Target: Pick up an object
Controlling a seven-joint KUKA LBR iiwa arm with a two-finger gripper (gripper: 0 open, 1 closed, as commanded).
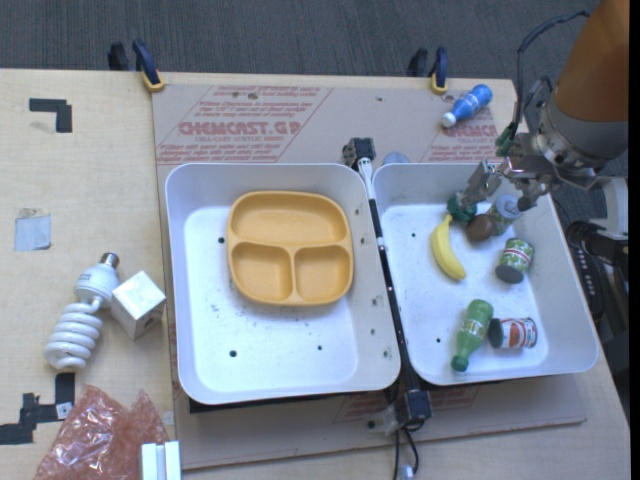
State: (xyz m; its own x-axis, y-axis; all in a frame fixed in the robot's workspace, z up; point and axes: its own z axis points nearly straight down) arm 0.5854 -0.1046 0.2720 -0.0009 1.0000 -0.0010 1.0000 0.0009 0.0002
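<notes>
The right bin [560, 343] holds a yellow banana [447, 248], a green bottle [471, 334] lying on its side, a red-labelled can [517, 333], a green-labelled can [515, 259], a brown rounded object [481, 228] and a small dark green item [461, 208]. My gripper [508, 183] hangs over this bin's far right corner, just above the brown object and a small pale item [510, 207]. Its fingers [486, 180] stand spread apart and open, with nothing held between them.
The left bin [200, 348] carries a yellow divided plate [291, 246]. A blue and white bottle [467, 105] lies on the board behind the right bin. Left of the bins lie a spiral light bulb [79, 314], a white cube [138, 302] and a pink mesh bag [95, 438].
</notes>
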